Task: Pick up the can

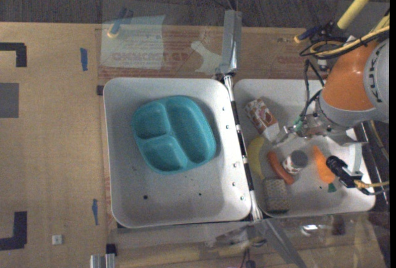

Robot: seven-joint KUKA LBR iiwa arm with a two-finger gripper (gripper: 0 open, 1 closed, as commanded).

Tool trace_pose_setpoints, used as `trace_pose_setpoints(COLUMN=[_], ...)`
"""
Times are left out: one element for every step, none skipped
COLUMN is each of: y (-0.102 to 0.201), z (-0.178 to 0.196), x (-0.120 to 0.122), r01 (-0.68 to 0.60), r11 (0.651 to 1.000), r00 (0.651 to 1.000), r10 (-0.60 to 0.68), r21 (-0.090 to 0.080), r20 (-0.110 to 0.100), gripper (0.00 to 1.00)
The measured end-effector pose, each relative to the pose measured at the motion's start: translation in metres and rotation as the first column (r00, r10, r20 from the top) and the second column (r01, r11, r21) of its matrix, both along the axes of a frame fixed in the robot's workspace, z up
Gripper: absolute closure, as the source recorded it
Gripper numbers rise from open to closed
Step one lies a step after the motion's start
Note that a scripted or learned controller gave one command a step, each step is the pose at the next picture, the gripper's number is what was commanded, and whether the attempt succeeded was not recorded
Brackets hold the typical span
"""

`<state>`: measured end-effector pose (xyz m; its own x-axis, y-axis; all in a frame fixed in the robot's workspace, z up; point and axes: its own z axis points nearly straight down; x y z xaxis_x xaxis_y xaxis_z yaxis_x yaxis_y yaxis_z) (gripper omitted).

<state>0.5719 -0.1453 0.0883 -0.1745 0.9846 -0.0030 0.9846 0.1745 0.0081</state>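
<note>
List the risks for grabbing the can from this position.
1. The can stands hemmed in by an orange item and a carrot-like piece, so the gripper may nudge or pinch a neighbour instead.
2. The can looks upright and small; an off-centre approach could tip it.

Divided plate (175, 133) is lying in the left bin (117, 155). In the right bin (281, 90), the can (295, 161) is sitting mid-bin, with a carton (260, 114) lying behind it and a sponge (276, 194) lying in front. The gripper (298, 131) is hanging just behind the can.
</note>
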Motion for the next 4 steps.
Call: trace_pose_setpoints(y=[-0.025,-0.029,-0.029,-0.062], z=[0.000,0.011,0.011,0.089], x=[-0.037,-0.036,-0.036,-0.036], r01=[0.112,0.120,0.121,-0.003], r11=[0.994,0.993,0.993,1.000], r00=[0.994,0.993,0.993,1.000], r10=[-0.112,-0.120,-0.121,0.003], r21=[0.003,0.001,0.001,-0.001], r20=[-0.003,0.004,0.004,-0.005], gripper=[0.00,1.00,0.00,0.00])
